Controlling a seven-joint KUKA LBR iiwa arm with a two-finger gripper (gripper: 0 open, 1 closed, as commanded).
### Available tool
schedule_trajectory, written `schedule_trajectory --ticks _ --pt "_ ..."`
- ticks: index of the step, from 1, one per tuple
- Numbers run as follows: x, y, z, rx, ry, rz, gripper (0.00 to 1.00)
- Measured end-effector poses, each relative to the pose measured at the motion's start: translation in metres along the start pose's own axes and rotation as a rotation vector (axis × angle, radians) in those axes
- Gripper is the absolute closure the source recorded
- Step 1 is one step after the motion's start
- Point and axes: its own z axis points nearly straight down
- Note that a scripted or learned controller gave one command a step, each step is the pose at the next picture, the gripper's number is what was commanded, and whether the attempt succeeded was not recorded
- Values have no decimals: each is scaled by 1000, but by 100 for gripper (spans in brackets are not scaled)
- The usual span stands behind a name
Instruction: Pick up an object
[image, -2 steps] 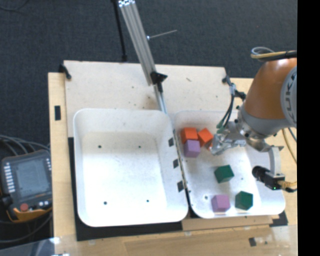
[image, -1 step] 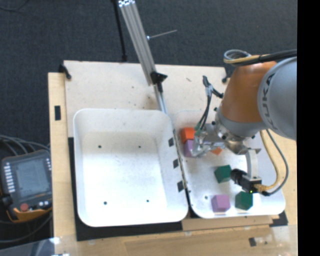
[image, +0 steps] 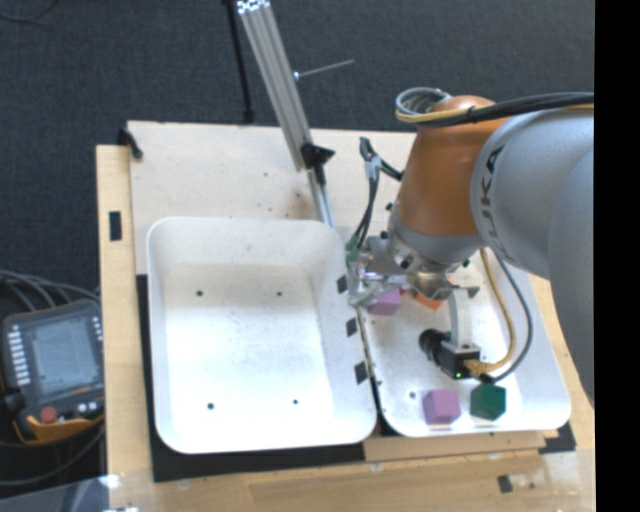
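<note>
Where the right shallow white plastic bin (image: 545, 395) lies nearest the camera, a purple cube (image: 440, 406) and a dark green cube (image: 488, 401) rest side by side on its floor. Farther back, the metal two-finger gripper (image: 384, 290) appears clenched on a pink block (image: 385, 301), though shadow obscures the contact. The left white bin (image: 250, 335) adjoins it.

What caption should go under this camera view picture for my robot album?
Robot arm reaches into the right bin, gripper by a pink block; purple block and green block wait nearby.
</note>
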Motion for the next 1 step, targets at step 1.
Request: schedule_trajectory --ticks 1 --pt "56 4 -8 0 0 0 100"
